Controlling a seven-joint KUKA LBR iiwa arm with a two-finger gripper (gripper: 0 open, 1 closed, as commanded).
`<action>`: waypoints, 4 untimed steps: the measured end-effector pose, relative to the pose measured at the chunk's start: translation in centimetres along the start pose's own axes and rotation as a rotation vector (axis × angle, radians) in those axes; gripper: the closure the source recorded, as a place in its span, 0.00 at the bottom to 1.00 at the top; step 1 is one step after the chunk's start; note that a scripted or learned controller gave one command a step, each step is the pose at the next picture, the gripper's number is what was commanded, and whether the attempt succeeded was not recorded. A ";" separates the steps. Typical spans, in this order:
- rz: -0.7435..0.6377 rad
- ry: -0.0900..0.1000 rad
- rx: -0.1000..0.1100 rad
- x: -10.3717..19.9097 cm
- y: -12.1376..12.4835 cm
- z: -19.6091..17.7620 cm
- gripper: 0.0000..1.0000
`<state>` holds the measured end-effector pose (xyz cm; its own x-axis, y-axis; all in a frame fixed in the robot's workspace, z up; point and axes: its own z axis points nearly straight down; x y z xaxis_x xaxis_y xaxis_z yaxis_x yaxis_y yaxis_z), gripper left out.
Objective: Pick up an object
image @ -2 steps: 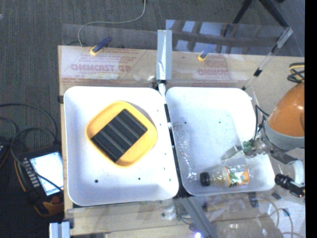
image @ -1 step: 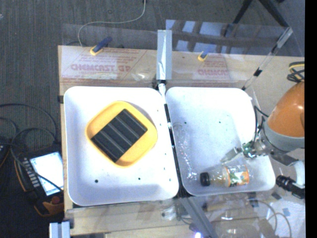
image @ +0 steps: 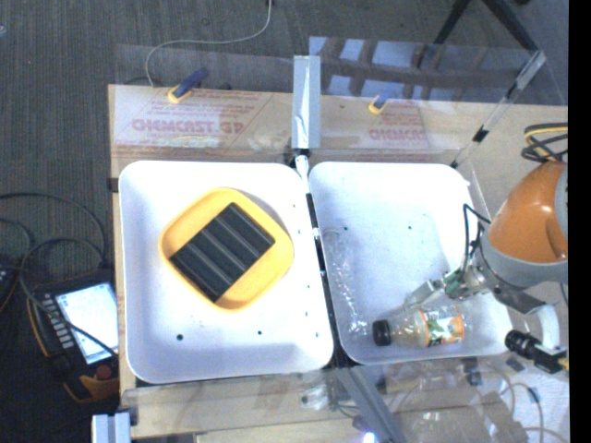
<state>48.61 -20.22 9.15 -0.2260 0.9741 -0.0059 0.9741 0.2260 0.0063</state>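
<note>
My arm (image: pixel 528 233) reaches in from the right, its orange band hanging over the right edge of the right bin (image: pixel 388 187). My tool (image: pixel 450 286) sits low over that bin's near right part, pointing toward the bin floor. It is small and partly lost against the white plastic, so I cannot tell how it is set, and I see nothing clearly caught in it.

Just below and slightly left of my tool lies a small bottle (image: pixel 420 329) on its side on the bin floor. Its black cap points left, its body is clear with an orange and green label, and it lies close to the near wall of the right bin. My tool is just beside the bottle's upper right end; I cannot tell whether the two touch.

The left bin (image: pixel 148 340) holds a yellow, rounded-square dish-like object (image: pixel 189 224) with a dark, ribbed rectangular piece (image: pixel 224 250) lying in its middle, turned at an angle. It sits in the middle of that bin, well apart from my tool.

Both bins stand side by side on the counter (image: pixel 212 123), touching along their inner walls. A small screen device (image: pixel 83 312) lies on the floor to the left of the counter.
</note>
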 end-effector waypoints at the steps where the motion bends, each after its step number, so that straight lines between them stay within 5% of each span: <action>1: 0.350 0.023 0.009 -1.7 3.1 -0.3 0.00; 2: 0.262 0.004 0.010 0.1 -0.1 -3.3 0.00; 3: 0.104 0.014 0.001 -1.1 -0.1 -0.1 0.00; 4: 0.264 -0.005 -0.004 0.6 2.3 0.0 0.00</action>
<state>50.72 -19.10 9.16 0.0356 0.9993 -0.0081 0.9993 -0.0355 0.0122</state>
